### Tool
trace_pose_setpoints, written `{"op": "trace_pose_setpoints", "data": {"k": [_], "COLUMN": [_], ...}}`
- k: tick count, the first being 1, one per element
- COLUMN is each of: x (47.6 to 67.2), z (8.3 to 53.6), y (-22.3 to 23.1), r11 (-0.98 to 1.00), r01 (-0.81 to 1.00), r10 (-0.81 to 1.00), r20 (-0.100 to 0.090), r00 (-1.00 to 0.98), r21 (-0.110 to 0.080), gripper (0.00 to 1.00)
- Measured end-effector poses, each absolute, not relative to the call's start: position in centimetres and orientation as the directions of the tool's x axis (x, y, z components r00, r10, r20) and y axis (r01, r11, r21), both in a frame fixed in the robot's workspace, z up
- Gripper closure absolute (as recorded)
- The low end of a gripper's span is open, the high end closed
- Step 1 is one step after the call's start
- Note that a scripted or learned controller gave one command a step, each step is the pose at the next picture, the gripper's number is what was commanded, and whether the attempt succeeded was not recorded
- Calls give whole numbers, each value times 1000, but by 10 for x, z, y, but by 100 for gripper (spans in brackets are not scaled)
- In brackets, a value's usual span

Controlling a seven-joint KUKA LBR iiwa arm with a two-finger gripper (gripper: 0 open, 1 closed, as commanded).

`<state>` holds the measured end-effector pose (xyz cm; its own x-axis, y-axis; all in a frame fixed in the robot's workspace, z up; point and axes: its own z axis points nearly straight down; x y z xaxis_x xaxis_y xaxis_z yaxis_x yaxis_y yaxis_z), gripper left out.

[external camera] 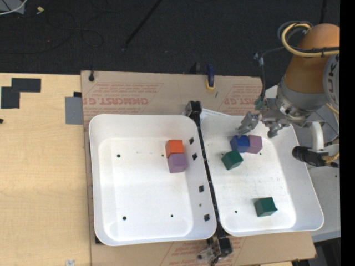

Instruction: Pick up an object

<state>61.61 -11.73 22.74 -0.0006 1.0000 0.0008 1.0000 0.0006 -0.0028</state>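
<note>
My gripper [262,126] hangs over the upper part of the right bin [302,204], its fingers spread open with nothing between them. Just below it a blue block [241,143] and a light purple block [254,144] sit touching each other. A green block [232,159] lies just below and left of the blue one, and a second green block [265,206] rests near the bin's front. In the left bin [105,204] an orange block [175,147] sits against a purple block [177,162].
A black divider strip [203,170] runs between the two bins. Both bins stand on a cardboard sheet [144,96] on the wooden bench. A blue clamp [210,76] grips the sheet's far edge. Cables and a black fitting [310,155] hang by the arm at right.
</note>
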Motion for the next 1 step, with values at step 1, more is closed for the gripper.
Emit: {"op": "trace_pose_setpoints", "data": {"k": [1], "x": [601], "z": [111], "y": [-165], "r11": [2], "r01": [1000], "r10": [1000], "r20": [-4], "r00": [-2], "r21": [19], "gripper": [0]}}
